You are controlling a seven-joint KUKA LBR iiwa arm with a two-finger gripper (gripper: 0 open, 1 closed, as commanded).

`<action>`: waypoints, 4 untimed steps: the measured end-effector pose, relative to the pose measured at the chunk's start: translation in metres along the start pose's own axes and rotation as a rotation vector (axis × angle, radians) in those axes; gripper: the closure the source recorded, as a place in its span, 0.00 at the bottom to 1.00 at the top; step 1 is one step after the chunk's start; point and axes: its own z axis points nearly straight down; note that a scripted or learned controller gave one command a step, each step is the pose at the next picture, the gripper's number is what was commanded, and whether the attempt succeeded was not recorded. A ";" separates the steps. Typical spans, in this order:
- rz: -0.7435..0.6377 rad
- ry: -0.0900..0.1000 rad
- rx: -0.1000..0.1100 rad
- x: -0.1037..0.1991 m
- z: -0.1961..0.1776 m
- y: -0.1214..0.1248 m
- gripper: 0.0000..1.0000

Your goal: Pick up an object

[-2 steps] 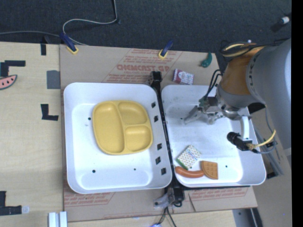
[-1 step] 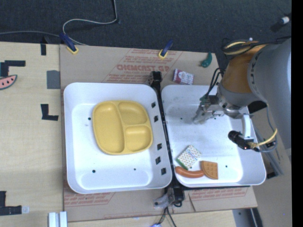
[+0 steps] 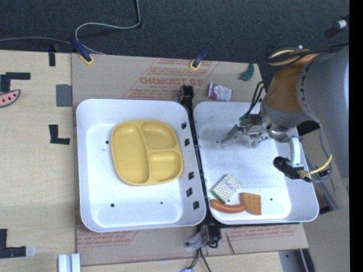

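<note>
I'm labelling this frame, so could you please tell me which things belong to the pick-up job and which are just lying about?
Job:
end effector
hot dog
waffle
checkered pad
yellow plate

Lying about:
clamps
cable
small packet

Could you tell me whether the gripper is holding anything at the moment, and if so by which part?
Nothing is held: the gripper hangs open over bare floor of the right bin, apart from the toy foods at its front.
</note>
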 end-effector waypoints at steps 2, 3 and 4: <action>-0.001 0.002 0.001 0.001 -0.009 0.000 0.00; 0.001 0.001 0.002 -0.008 0.019 -0.005 0.00; 0.001 -0.002 -0.003 -0.009 0.008 -0.004 1.00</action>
